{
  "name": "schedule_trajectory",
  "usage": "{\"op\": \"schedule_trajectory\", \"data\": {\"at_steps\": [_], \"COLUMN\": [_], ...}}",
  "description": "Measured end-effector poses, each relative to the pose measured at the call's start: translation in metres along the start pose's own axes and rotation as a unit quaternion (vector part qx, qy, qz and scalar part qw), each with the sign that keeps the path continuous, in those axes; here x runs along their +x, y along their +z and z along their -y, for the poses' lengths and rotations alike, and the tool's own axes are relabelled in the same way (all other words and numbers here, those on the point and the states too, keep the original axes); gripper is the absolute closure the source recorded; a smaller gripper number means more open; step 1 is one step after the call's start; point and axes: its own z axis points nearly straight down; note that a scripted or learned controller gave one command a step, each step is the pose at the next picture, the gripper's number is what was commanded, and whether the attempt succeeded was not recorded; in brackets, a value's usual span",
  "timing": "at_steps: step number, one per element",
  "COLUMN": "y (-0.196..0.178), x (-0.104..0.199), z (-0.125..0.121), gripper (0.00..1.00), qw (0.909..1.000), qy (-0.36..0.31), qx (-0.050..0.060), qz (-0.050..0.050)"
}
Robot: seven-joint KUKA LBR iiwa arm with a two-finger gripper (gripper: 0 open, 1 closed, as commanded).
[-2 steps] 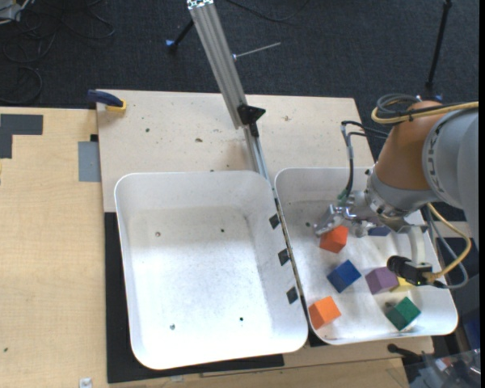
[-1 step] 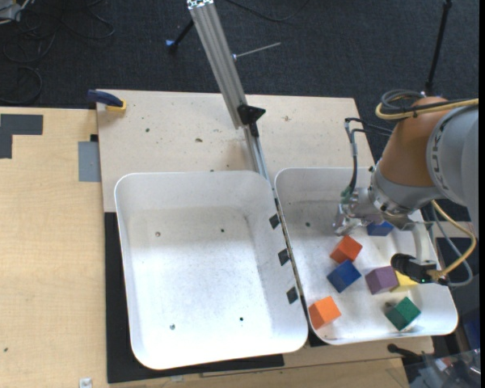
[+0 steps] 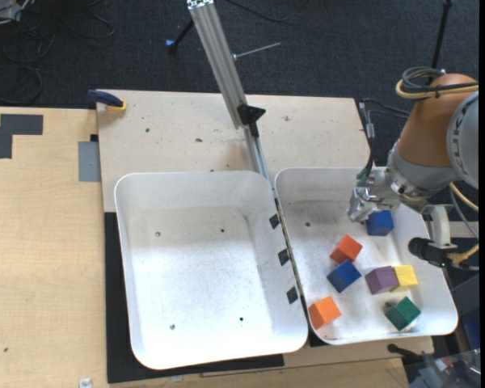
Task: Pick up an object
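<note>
no readable writing; end effector (image 3: 365,204) beside a blue cube (image 3: 380,222), its grip state unclear.

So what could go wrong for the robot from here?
The claw is right beside a blue cube near the right bin's far wall, so it might nudge the cube away rather than lift it. The purple cube and yellow cube touch, so reaching for one could shove the other.
</note>
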Motion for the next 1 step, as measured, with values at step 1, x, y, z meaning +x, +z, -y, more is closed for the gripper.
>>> {"op": "schedule_trajectory", "data": {"at_steps": [1], "y": [-0.0516], "x": [-0.0076], "z": [-0.0093], "gripper": [1.0], "qw": [1.0], "qy": [-0.003], "qx": [-0.001], "qz": [0.0]}}
